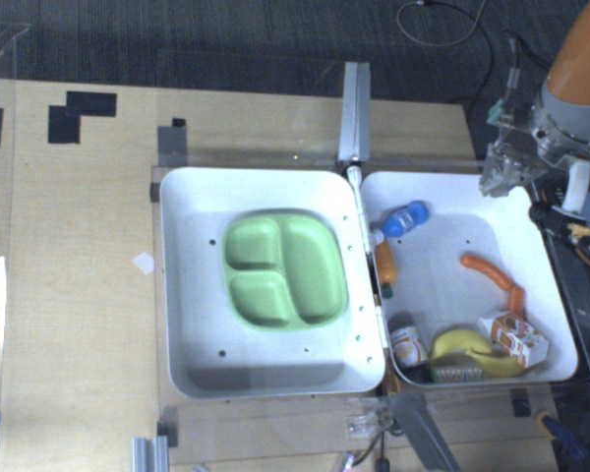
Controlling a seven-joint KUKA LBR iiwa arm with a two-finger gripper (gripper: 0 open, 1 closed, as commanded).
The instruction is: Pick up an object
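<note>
Arm at the right bin's [546, 264] far corner.
Tool [499, 177] above the rim; its state cannot be told; banana [467, 347] well apart.

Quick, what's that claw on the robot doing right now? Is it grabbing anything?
Gripper: above the right bin's top right corner, nothing seen in it; open or closed cannot be told.

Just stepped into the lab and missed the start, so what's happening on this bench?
A grey KUKA arm is working over two white bins to pick something up. Its gripper sits at the top right corner of the right bin, with nothing seen between its fingers. A banana, blue bottle and orange piece lie there. The left bin holds a green tray.
</note>
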